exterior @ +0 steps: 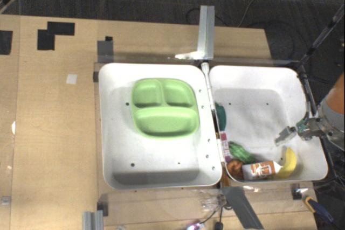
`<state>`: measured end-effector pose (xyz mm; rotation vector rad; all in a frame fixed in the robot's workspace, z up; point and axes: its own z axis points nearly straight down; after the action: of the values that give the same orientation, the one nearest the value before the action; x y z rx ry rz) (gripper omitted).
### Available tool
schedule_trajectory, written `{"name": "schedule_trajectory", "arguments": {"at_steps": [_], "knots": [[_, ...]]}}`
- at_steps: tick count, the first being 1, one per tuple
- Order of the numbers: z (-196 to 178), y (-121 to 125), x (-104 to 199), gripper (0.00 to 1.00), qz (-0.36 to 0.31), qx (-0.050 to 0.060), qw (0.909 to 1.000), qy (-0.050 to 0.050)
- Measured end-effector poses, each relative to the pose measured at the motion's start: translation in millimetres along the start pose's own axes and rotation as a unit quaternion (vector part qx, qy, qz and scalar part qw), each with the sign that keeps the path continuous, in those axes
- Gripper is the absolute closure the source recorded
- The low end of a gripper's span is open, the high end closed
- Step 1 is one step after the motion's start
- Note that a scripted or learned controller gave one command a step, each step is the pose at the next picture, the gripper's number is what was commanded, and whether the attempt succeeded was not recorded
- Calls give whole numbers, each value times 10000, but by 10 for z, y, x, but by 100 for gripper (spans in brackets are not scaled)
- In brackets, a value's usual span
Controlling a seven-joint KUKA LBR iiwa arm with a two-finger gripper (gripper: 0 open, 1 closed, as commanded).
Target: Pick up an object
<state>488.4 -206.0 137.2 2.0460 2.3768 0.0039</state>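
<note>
My gripper hovers at the right side of the right bin, just above and slightly left of a yellow banana. Nothing shows in its grasp. Left of the banana, a white bottle with an orange label lies on its side along the bin's front wall. A leafy green item and a reddish round item sit in the front left corner. Against the left wall leans a dark teal object, with a small pink-and-white item below it.
The left bin holds a light green divided plate near its back. A metal post rises behind the seam between the bins. The arm's orange band comes in at the right edge. Wooden bench surrounds the bins.
</note>
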Motion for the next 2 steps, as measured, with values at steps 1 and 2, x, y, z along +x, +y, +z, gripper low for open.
{"name": "schedule_trajectory", "arguments": {"at_steps": [1, 2], "knots": [[461, 20, -12, 0, -661, -30, 9978, -12], [-178, 5, 2, 0, -515, -4, 9987, -2]]}}
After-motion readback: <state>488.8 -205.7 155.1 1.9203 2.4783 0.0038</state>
